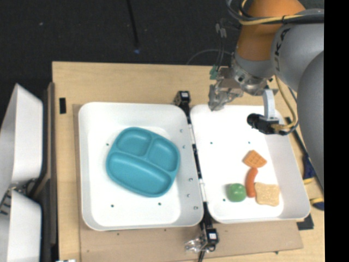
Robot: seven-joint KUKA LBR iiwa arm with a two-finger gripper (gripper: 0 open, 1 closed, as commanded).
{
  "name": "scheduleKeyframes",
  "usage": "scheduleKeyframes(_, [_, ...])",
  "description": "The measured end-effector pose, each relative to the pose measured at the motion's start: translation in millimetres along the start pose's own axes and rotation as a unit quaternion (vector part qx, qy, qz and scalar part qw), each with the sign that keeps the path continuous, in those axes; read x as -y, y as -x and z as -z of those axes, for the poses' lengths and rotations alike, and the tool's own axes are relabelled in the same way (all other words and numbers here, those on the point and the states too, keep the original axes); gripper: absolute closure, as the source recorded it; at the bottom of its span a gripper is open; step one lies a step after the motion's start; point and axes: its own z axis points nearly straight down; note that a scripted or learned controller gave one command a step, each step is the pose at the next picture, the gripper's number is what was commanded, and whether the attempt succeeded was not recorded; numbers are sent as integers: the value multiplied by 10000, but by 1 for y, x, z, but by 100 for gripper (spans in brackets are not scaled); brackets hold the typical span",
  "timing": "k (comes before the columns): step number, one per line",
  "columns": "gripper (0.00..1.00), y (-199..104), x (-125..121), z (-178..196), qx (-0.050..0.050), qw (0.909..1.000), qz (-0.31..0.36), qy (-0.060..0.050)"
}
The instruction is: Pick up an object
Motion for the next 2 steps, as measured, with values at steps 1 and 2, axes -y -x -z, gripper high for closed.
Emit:
scheduleKeyframes(1, [100,-62,1,-1,-5,10000,4,-3])
scheduleKeyframes(2, [100,-105,1,-8,-5,10000,1,-13])
